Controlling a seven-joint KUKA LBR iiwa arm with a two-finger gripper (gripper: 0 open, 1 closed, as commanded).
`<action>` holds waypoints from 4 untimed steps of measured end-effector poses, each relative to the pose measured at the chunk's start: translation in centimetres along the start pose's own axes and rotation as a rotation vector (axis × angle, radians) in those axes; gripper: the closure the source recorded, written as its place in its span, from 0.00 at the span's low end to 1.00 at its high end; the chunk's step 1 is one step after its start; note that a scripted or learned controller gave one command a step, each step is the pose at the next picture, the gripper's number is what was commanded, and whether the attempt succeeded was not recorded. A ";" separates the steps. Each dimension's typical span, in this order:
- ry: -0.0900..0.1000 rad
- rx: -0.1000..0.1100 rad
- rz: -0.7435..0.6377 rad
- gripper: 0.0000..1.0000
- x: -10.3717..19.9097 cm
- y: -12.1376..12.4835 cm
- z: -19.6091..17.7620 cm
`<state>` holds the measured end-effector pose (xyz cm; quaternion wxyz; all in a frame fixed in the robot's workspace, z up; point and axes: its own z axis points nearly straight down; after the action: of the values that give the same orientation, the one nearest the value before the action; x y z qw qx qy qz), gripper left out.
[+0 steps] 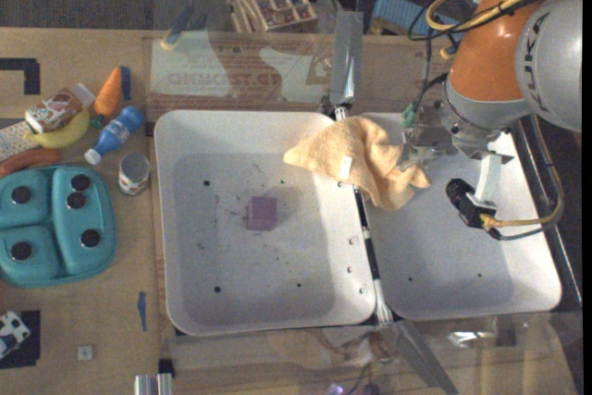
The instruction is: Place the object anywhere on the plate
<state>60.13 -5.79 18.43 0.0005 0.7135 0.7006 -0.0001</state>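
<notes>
Now, yellow cloth (356,160) draped over the ridge between the two bins.
It looks soft, light and floppy, so pinching a raised fold near its right edge seems best; the gripper (418,146) sits at that edge, jaws' state impossible to tell. The left bin (185,291) holds a small purple block (262,213); the right bin (518,291) carries the cloth's tail.

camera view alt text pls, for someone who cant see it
A grey KUKA arm with an orange band reaches in from the right, its end effector at the edge of a crumpled yellow cloth draped over the divide between two shallow white bins. A small purple block lies in the left bin; a teal divided plate sits on the wooden bench further left.
</notes>
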 end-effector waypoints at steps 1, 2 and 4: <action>-0.001 -0.002 -0.036 1.00 -9.0 -2.8 -4.4; 0.001 0.001 -0.054 1.00 -2.9 -5.2 0.0; -0.001 -0.002 -0.144 1.00 -1.1 -0.7 -13.3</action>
<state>59.41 -6.81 31.71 0.0017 0.6612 0.7503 0.0001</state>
